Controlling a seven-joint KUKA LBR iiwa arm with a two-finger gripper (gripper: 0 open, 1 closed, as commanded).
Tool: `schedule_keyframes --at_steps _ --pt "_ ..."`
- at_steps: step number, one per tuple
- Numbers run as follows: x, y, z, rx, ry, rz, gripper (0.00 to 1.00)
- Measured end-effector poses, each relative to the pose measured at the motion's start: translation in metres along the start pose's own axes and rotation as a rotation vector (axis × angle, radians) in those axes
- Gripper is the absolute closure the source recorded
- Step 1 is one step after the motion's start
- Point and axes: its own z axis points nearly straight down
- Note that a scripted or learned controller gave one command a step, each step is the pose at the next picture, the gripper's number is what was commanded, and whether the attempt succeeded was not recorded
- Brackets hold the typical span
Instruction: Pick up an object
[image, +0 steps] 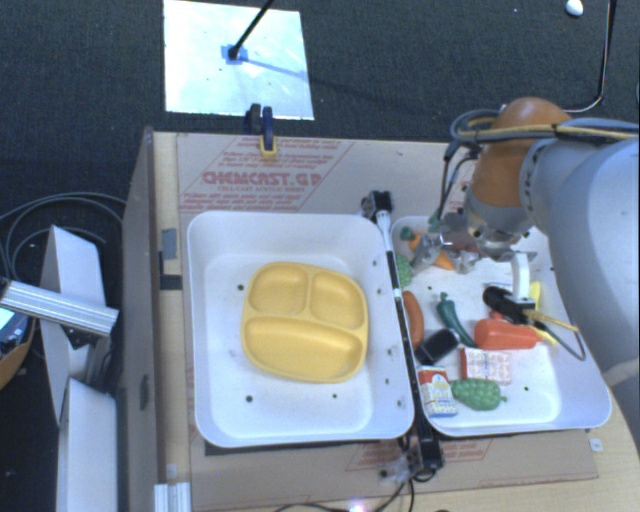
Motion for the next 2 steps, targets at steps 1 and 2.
schedule_keyframes --at_steps 1,2 --pt "-0.0044 0.0004 0.0011 0.002 0.009 0.0 0.0" --pt "0.0 0.0003 0.0002 0.0 -0.001 0.0 0.0"
